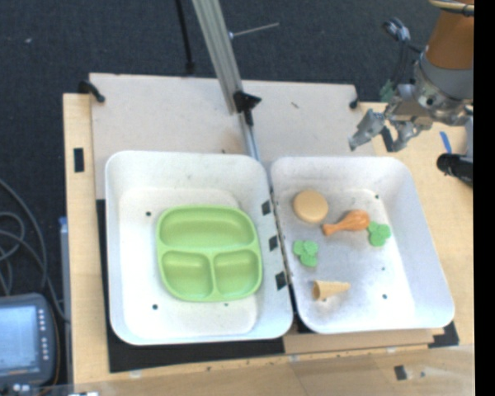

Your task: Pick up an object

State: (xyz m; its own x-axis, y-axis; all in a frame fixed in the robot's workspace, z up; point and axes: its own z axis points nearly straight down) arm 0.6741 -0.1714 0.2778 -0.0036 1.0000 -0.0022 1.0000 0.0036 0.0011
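Right bin point(412, 221): toy drumstick point(346, 223) well below open gripper point(378, 135).

This is a robotics lab: a pale wooden tabletop point(82, 246) on dark carpet carries two shallow white plastic bins point(124, 221), a slanted aluminium camera mast point(219, 44) rises at its far edge, loose black cables point(8, 229) and a small grey monitor point(15, 337) sit off its left edge.

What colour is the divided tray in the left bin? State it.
Light green, seen clearly in the camera view: the divided tray lies in the left bin.
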